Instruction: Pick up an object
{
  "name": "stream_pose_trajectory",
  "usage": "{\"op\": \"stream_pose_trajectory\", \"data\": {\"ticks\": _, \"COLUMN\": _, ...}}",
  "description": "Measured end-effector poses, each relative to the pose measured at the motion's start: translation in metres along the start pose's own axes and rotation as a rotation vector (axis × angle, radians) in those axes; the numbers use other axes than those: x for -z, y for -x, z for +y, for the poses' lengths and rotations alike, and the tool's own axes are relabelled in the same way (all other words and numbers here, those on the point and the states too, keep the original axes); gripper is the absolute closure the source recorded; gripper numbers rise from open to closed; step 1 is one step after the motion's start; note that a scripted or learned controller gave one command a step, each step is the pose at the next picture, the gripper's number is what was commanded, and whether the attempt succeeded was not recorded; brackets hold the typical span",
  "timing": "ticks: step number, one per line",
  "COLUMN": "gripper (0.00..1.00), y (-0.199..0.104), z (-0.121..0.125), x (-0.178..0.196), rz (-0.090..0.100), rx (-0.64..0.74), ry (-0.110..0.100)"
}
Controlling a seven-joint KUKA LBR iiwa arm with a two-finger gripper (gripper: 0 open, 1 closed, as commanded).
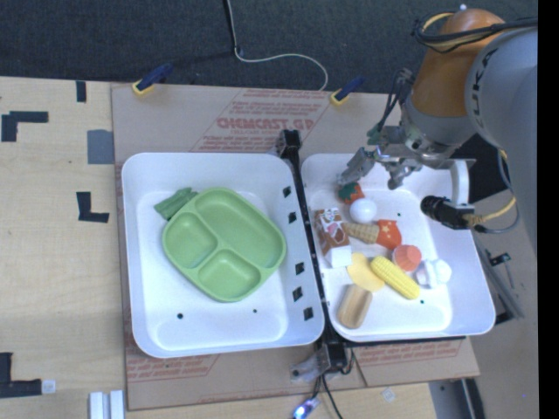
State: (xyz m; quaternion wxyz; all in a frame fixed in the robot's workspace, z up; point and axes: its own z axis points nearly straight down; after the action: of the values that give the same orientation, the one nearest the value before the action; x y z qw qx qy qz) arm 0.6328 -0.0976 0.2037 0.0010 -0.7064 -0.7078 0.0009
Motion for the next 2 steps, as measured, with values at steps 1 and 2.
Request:
{"op": "stream_pose_trajectory", "data": {"ticks": 1, "gripper": 0.00, "y": 0.008, "z": -0.006, "x": -0.090, "rz": -0.002, "rx": 0.000, "ry": 0.009}}
{"op": "stream_pose_trajectory", "data": {"ticks": 2, "gripper": 0.00, "y": 0.004, "z": -0.080, "x": -0.102, "rz": 0.002, "rx": 0.001, "ry": 0.016}}
